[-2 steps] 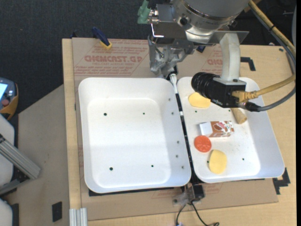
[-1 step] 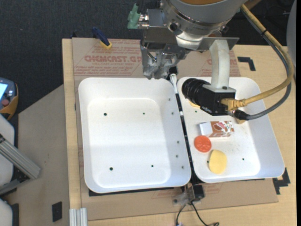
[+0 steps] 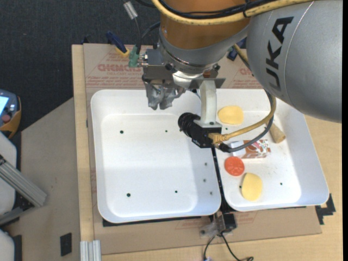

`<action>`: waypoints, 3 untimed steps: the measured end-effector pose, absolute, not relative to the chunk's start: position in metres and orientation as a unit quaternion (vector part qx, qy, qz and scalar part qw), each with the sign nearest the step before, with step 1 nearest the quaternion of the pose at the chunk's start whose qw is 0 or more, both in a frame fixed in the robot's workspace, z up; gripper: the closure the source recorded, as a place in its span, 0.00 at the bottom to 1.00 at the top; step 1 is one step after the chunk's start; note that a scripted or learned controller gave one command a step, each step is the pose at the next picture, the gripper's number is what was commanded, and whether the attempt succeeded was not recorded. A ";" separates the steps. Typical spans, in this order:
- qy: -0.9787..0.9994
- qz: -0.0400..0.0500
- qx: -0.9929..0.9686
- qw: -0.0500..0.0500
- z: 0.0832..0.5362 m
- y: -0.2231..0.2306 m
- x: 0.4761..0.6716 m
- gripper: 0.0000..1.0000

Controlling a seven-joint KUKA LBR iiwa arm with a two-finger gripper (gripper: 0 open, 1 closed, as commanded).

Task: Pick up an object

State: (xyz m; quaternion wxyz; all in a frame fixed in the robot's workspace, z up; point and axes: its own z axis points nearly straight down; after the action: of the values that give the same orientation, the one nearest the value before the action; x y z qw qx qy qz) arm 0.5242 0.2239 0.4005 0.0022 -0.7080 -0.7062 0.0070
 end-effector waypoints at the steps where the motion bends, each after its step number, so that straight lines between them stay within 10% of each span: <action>1: -0.708 -0.009 -0.706 -0.003 0.545 0.225 0.489 1.00; 2: -0.706 0.007 -0.708 0.003 0.382 0.224 0.523 1.00; 3: -0.709 -0.010 -0.706 -0.003 0.546 0.225 0.477 1.00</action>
State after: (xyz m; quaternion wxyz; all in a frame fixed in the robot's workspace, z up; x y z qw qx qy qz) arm 0.4773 0.2247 0.5456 -0.0025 -0.7056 -0.7086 -0.0096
